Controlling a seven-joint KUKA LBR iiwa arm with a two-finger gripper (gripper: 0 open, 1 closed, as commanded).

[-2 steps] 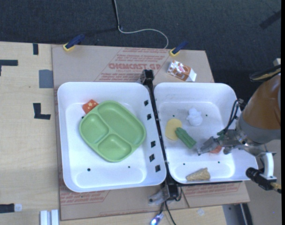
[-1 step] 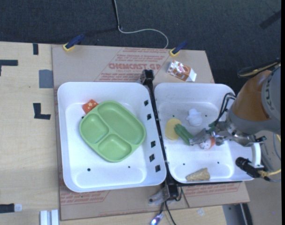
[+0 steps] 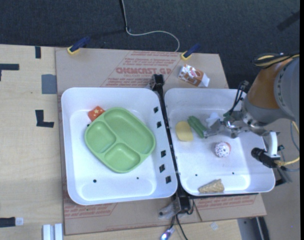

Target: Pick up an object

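The end effector (image 3: 208, 130) reaches low into the right bin (image 3: 242, 181), its tip at a green stick-shaped object (image 3: 196, 126); whether it is apart or clamped cannot be told. The approach looks underway; next comes a firm closure and lift.

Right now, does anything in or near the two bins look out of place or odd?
One thing: a small packet lies on the cardboard behind the right bin, outside both bins. In the left bin, an orange piece sits partly hidden under the green tray.
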